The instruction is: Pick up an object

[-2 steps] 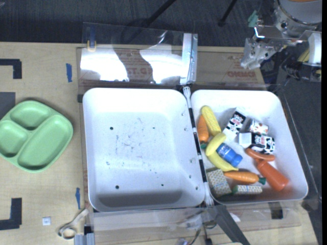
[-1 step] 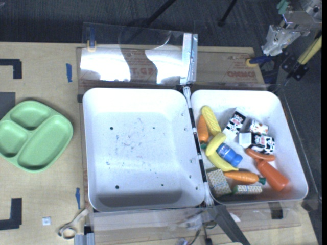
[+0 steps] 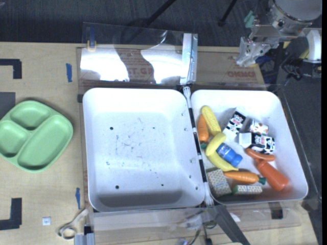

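Observation:
The right bin holds a pile of toy items: a yellow corn cob, a yellow banana, a blue can, two carrots, an orange-red bottle and black-and-white cow-print blocks. My gripper hangs high at the top right, above the bench behind the right bin's far edge. Its pale fingers point down with nothing between them that I can make out.
The left bin lies beside the right one. A green divided plate rests on the bench at far left. A shiny clear panel stands behind the left bin. Cables and dark hardware crowd the right edge.

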Tool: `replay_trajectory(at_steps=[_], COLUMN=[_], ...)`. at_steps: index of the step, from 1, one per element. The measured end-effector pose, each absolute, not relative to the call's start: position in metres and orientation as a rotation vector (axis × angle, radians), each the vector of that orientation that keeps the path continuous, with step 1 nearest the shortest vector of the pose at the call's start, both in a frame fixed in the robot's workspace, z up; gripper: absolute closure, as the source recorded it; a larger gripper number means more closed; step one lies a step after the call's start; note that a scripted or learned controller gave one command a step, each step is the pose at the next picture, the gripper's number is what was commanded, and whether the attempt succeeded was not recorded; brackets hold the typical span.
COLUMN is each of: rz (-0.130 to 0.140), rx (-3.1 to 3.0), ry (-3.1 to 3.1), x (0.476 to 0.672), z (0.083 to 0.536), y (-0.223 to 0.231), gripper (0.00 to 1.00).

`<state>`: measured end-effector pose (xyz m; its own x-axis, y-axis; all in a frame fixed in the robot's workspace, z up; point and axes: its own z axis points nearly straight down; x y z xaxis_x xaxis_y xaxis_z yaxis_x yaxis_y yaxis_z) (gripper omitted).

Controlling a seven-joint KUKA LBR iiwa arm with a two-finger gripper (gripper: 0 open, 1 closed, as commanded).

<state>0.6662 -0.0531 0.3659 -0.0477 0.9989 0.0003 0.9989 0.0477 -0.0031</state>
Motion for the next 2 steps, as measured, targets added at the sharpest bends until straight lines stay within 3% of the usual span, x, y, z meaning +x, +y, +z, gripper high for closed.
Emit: replay_trajectory(at_steps=[1, 2], rz=[0.004, 0.001], rx=[-2.146, -2.169], ry=[-2.291, -2.273], x=[0.666, 0.667], z=[0.341, 0.370], y=[-0.046, 0.007], gripper=[1.00, 1.00])
